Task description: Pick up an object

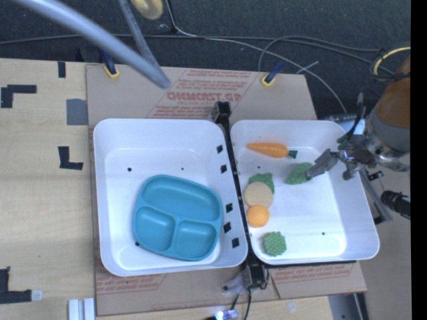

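- Setting: a pale wooden bench under a brown cardboard sheet printed in red, with dark floor and loose cables behind; two shallow white plastic bins sit side by side on the card.
- Left bin: holds one light-blue moulded plastic tray with three compartments, lying flat toward the bin's near half.
- Right bin: holds the candidate objects. An orange toy carrot with a green stub lies near the far wall; a green leafy toy piece lies just right of centre; a darker green toy vegetable touches a round cream-coloured disc; a small orange ball sits just below the disc; a knobbly green broccoli-like toy lies near the front wall.
- End effector: the grey two-finger gripper reaches in over the right bin's right side. One finger slants toward the leafy piece, its tip apparently at that piece's edge; the other sits well apart, so the jaws read as spread, with nothing between them.
- Risk: an approach this slanted may push the leafy piece aside rather than straddle it, and closing could then catch air.
- Risk: the thin, soft-looking leaf may slip from a partial pinch at its edge.
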Available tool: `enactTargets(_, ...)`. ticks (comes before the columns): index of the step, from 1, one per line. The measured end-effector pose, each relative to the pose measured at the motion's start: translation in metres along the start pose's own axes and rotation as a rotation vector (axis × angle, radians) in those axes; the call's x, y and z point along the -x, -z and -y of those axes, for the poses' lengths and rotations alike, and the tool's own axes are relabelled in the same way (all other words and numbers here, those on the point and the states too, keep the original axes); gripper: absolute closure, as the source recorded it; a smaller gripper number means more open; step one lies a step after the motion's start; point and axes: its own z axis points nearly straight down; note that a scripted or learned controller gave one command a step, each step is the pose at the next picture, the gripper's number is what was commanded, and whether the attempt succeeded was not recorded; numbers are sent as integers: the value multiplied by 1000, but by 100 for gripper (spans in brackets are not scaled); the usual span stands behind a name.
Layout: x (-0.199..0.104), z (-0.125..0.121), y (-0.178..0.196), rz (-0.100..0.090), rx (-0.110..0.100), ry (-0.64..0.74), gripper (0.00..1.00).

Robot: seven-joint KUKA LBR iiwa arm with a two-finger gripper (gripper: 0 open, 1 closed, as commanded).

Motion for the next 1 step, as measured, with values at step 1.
enactTargets(1,-1,-3,7,3,13,4,0)
